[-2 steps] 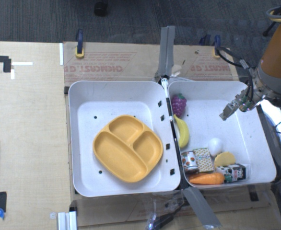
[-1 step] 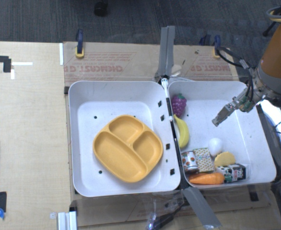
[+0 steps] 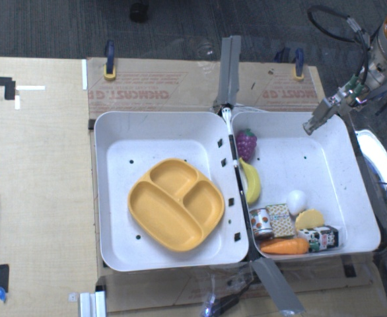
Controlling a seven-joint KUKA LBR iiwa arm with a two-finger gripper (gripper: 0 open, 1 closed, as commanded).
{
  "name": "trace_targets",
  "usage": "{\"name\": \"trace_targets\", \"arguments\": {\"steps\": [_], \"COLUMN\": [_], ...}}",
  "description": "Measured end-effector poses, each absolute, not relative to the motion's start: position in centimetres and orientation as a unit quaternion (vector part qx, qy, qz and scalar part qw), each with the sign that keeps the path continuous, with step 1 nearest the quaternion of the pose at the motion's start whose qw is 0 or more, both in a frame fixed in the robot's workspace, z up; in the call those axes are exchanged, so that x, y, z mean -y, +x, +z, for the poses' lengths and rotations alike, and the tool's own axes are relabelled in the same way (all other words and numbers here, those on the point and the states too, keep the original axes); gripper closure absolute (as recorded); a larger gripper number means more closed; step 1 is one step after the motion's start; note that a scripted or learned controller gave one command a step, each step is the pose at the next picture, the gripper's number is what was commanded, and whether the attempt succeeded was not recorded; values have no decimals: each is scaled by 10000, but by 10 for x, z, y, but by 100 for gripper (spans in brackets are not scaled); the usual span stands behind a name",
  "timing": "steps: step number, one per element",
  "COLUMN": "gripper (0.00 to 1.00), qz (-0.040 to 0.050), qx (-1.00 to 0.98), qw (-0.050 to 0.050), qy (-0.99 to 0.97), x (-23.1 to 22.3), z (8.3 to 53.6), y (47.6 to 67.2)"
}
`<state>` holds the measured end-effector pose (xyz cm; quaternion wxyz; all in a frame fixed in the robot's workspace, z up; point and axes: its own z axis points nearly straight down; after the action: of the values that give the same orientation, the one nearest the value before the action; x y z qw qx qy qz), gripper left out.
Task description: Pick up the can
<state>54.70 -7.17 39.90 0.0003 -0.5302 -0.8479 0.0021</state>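
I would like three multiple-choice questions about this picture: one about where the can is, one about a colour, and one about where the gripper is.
1. Where is the can?
A. On the yellow plate
B. In the right bin, near its front left corner
C. On the bench outside the bins

2. What colour is the divided plate?
A. Yellow
B. Blue
C. White

3. Where is the gripper?
A. Touching the can
B. Over the left bin
C. Over the back of the right bin, far from the can

Answers: 1 B, the can stands beside the banana and above the carrot. 2 A, it is plainly yellow. 3 C, it is by the far right corner.
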Motion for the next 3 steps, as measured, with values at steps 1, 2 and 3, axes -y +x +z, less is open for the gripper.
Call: {"name": "trace_targets", "arguments": {"steps": [1,2,3], "gripper": [0,0,0], "qz": [19,9,16], "qx": [8377,8912,8862], "qw": [17,15,0], "qy": [-5462,-4535,-4633], "x": [81,122,108], "z": [270,198,109], "y": [539,560,509]}}
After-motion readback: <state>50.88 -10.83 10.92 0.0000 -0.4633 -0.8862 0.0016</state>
